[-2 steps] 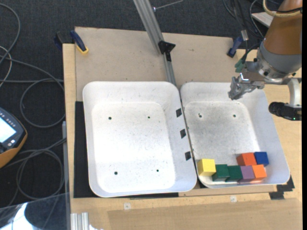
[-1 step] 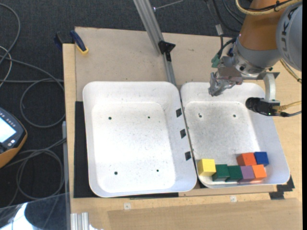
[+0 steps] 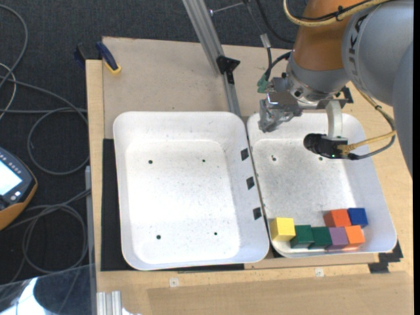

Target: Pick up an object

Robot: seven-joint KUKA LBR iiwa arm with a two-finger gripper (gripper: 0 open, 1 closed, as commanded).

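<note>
Several small blocks lie along the near edge of the right bin (image 3: 367, 176): a yellow block (image 3: 283, 228), two green blocks (image 3: 312, 235), a purple block (image 3: 338, 237), an orange block (image 3: 354, 234), a red block (image 3: 339, 218) and a blue block (image 3: 357, 216). My gripper (image 3: 270, 122) hangs over the far left corner of that bin, well away from the blocks, with nothing seen between its fingers.
The left bin (image 3: 131, 176) sits beside the right one. A slanted metal pole (image 3: 209, 38) rises behind the bins. A black camera part (image 3: 323, 144) hangs off the wrist on a bracket. Cables and a yellow-blue tool (image 3: 108, 56) lie beyond the bench's far left.
</note>
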